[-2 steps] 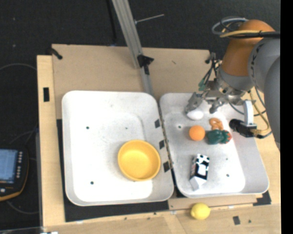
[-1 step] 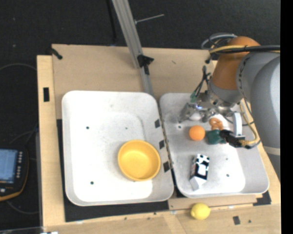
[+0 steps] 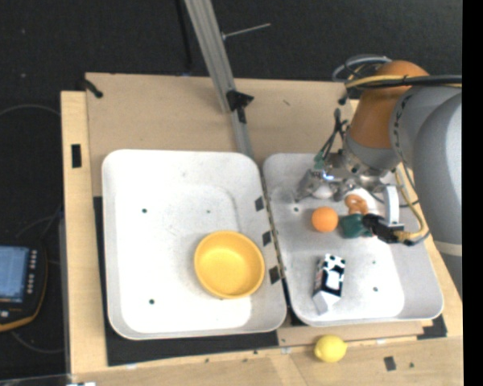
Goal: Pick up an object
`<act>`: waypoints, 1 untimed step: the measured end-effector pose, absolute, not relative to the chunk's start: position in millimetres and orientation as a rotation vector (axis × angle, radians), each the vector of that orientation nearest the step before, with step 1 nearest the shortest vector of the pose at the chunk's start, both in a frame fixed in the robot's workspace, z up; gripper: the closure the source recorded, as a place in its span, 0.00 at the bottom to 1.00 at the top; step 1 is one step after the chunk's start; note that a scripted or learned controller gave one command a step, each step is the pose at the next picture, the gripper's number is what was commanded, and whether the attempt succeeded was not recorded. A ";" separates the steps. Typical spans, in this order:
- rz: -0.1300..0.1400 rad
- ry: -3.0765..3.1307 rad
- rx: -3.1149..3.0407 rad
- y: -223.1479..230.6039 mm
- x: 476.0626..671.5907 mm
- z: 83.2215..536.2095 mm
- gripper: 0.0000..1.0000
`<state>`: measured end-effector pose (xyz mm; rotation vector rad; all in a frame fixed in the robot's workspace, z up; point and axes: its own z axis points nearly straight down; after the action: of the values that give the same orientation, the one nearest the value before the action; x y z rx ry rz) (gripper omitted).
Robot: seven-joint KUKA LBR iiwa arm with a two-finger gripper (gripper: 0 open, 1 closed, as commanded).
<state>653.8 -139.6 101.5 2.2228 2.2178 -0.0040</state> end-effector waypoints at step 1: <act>-0.020 2.225 2.233 -141.3 650.8 110.5 1.00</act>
<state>650.8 -141.3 110.5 2.2333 2.2245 -0.0199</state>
